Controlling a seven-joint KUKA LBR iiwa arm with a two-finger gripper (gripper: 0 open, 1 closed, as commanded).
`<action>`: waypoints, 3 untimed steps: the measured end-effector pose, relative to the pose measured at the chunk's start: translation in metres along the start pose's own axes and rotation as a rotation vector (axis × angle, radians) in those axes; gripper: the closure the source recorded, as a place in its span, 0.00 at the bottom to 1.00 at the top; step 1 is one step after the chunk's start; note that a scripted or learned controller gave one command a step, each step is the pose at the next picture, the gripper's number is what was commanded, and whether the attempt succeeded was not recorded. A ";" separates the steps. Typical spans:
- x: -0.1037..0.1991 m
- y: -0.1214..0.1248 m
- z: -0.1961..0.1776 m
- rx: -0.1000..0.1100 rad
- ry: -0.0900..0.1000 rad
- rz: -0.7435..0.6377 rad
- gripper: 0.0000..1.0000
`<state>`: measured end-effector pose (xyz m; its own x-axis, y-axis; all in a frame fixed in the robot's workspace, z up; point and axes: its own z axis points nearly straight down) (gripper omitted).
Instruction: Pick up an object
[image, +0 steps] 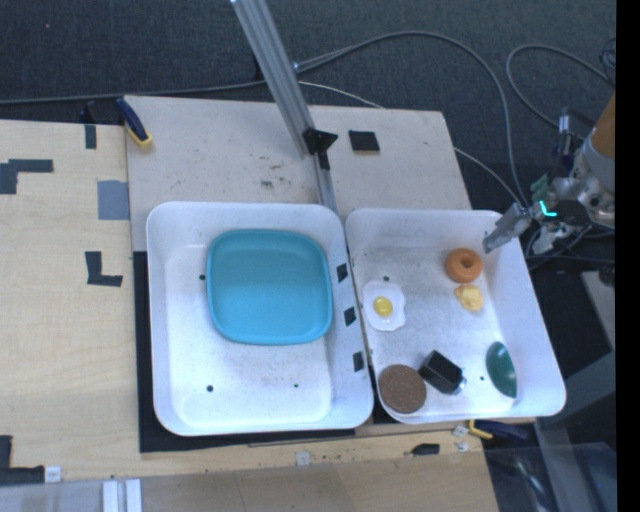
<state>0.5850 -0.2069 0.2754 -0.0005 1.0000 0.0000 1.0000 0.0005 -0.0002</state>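
Looking down from the one camera, the worktop (60, 240) carries two shallow white bins side by side. The left bin (170, 330) holds a blue square plate (269, 286). The right bin (535, 330) holds the loose things that could be picked: an orange doughnut (463, 265) near the far right side, a small yellow piece (469, 296) just beside it, a toy fried egg (384, 307) near the dividing wall, a brown round disc (402, 388) and a black block (440, 372) toward the near edge, and a dark green piece (501, 368) against the right wall.

The gripper (515, 228) reaches in from the right and hangs at the far right rim of the right bin, a grey tip pointing down toward the doughnut. Nothing sits between the fingers; whether they stand apart or together cannot be told from this slant.

The step in hand looks like the approach, with no grasp begun. The doughnut is the nearest candidate, so a good move would bring the gripper over its middle, set it to span the ring rather than the hole, and descend straight. The yellow piece lies close enough that a careless descent could nudge it or catch both.

No brand, label or writing can be read; a small teal light glows on the wrist (546, 209).
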 end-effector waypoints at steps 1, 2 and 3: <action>0.000 0.000 0.000 0.000 0.000 0.000 0.00; 0.001 -0.006 0.062 0.005 0.001 0.000 0.00; 0.008 0.000 0.117 0.005 0.001 0.000 0.00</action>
<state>0.5853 -0.1985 0.1587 -0.0010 1.0000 0.0013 1.0000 0.0010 -0.0052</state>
